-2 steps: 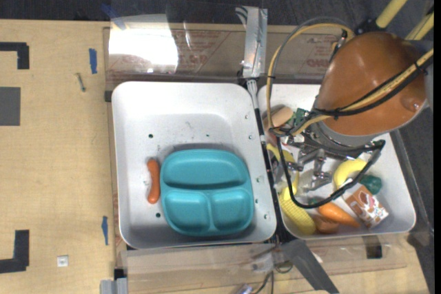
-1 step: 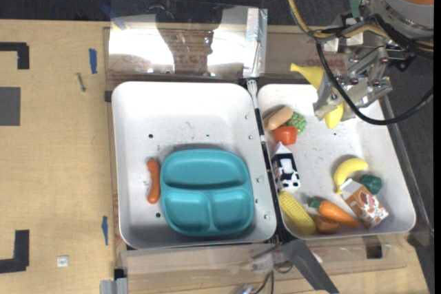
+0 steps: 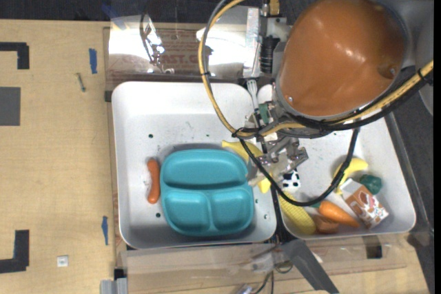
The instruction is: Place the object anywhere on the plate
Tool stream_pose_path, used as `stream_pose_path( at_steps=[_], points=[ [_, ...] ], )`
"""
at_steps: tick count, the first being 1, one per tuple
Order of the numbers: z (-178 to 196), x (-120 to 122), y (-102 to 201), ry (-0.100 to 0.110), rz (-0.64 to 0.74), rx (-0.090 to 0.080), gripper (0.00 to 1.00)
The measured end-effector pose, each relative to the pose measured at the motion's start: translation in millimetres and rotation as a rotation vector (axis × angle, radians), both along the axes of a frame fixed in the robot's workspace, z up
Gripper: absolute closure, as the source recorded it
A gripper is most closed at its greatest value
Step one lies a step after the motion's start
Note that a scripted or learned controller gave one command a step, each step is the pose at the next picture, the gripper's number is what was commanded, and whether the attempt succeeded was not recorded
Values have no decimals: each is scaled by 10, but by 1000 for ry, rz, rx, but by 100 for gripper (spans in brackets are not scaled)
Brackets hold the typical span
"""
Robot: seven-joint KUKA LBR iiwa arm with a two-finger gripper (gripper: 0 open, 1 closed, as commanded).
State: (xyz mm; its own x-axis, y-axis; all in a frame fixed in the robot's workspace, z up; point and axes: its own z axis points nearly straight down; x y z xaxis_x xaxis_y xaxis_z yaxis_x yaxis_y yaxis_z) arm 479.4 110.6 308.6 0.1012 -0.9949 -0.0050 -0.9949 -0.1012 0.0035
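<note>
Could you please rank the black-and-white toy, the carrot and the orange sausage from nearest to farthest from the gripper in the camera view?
Measured from the gripper:
1. The black-and-white toy, just below the gripper at the right bin's left edge.
2. The carrot, lower right, in the right bin.
3. The orange sausage, far left in the left bin, beside the teal plate.

in the left bin [image 3: 131,107], a sausage [image 3: 153,180] lies just left of the plate [image 3: 207,191].
</note>
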Motion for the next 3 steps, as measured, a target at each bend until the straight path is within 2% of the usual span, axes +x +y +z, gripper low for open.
stream_pose_path(
  at_steps=[1,2,3],
  points=[
    [470,253,-395,-12,61,-1,100],
    [-615,2,-185,-4,426,0,100],
    [-606,7,-186,-6,426,0,0]
  ],
)
